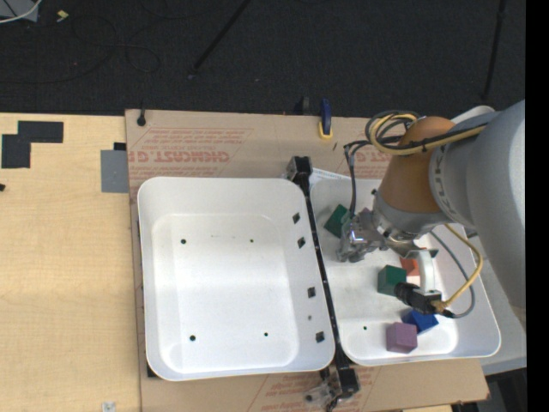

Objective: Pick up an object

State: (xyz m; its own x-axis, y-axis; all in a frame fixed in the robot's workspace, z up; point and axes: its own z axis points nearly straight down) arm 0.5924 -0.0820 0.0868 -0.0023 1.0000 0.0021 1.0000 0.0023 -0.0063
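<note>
Objects lie loose in the right bin (pixel 480 346): a green block (pixel 335 220) just left of the gripper (pixel 352 249), a darker green block (pixel 393 279) below-right of it, a blue piece (pixel 422 321) and a matte purple cube (pixel 401 337) farther down-right. Whether the metal jaws are spread cannot be told. The smooth left bin (pixel 159 230) sits beside.

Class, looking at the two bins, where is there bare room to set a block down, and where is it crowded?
The left bin offers bare floor wall to wall. The right bin is crowded: the claw, green blocks, a blue block and a purple block.
</note>
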